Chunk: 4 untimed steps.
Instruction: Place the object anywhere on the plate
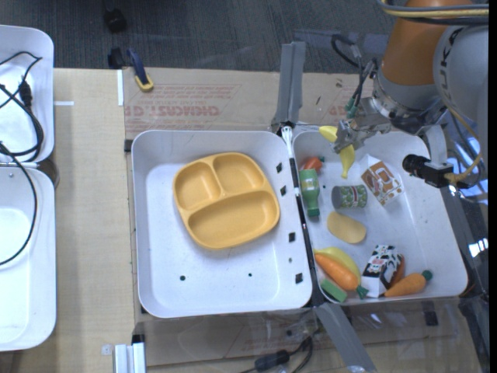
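Observation:
A yellow three-part plate (225,200) lies in the left bin (155,286), towards its back. My gripper (347,137) hangs over the back left corner of the right bin (439,235). It is shut on a yellow banana (346,160), whose ends stick out to the left of the fingers and below them. The banana looks lifted off the bin floor, roughly a hand's width to the right of the plate, past the divider between the bins.
The right bin holds a green bottle (310,191), a small can (349,196), a brown-and-white carton (381,181), a pale yellow slice (346,228), two carrots (338,270) (405,284) and a cow-print carton (378,269). A grey post (290,84) rises behind the divider.

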Available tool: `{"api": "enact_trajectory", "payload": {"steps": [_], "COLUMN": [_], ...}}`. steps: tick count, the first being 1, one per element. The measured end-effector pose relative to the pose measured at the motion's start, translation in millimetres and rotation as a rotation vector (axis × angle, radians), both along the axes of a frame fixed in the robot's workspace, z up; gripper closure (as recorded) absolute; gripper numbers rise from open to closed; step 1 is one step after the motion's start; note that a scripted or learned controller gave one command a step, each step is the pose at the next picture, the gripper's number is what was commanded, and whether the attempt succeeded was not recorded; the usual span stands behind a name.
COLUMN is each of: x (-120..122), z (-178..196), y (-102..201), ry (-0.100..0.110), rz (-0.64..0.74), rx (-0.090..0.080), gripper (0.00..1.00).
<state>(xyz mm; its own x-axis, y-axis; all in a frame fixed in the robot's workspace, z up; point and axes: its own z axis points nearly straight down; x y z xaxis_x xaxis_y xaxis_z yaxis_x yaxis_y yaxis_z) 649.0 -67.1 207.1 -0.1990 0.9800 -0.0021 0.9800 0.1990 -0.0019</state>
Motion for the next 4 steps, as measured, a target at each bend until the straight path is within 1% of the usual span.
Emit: {"api": "enact_trajectory", "payload": {"steps": [1,2,3,4], "x": [10,10,-40,-40], "z": [-16,-16,7,7], "y": [61,60,128,128], "ry": [0.000,-0.001,0.001,0.001], "rz": [0.004,-0.235,-0.349,-0.348], "rx": [0.002,0.000,0.001,0.000], "gripper": [1.00,1.00,1.00,0.00]}}
